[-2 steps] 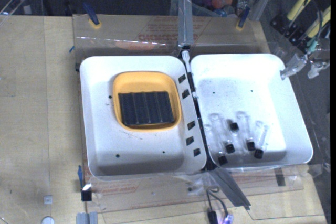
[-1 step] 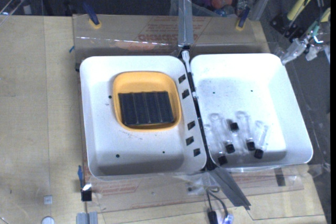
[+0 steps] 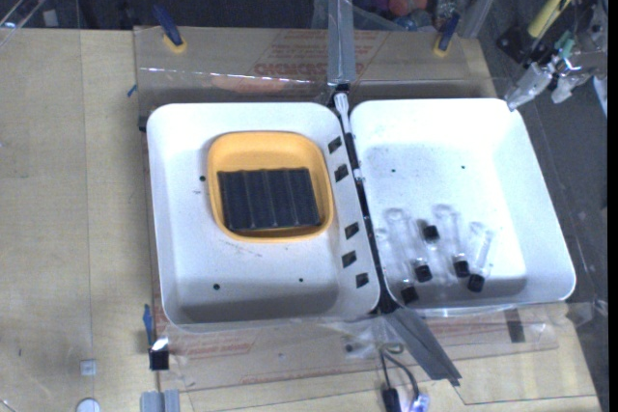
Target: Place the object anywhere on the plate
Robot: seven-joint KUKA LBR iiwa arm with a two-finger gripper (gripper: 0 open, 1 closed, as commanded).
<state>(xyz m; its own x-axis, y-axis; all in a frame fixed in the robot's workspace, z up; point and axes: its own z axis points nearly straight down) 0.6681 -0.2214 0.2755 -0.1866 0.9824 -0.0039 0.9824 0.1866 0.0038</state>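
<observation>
- Yellow plate [image 3: 270,183] sits in the left bin [image 3: 179,207] on my overhead feed, with a dark ribbed rectangular object [image 3: 268,199] lying flat on it.
- I see several clear vials with black caps [image 3: 439,251] clustered at the near side of the right bin [image 3: 502,169].
- I cannot tell the pincer's state.

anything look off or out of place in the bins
Nothing looks spilled or broken. The dark ridged block lies flat on the yellow plate in the left bin. In the right bin, clear vials with black caps lie scattered at differing angles near its front edge.
</observation>
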